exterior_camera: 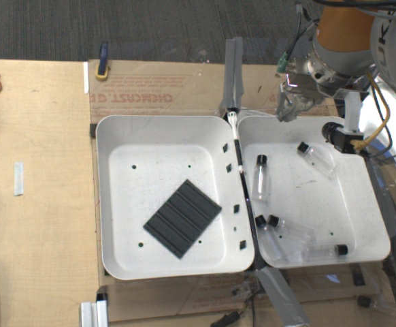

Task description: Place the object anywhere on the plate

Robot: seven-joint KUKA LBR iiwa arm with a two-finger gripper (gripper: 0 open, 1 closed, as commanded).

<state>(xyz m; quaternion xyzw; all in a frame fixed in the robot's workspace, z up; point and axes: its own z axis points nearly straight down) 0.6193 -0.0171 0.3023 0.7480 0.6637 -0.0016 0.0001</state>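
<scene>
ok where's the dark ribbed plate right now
In the camera view the dark ribbed plate lies flat and tilted diagonally in the left bin, near its lower middle.

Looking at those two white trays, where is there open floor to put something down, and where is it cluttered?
Left bin: bare floor all around the dark ribbed plate, widest along the back and the left wall. Right bin: open in the middle; clear vials crowd its left side, back right and front edge.

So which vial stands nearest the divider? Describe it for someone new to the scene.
Start at the right bin, the one below the gripper. Near its left wall lies a clear vial, pointing up-down in the view, black cap at the top. The other vials lie slanted, further right or lower.
</scene>
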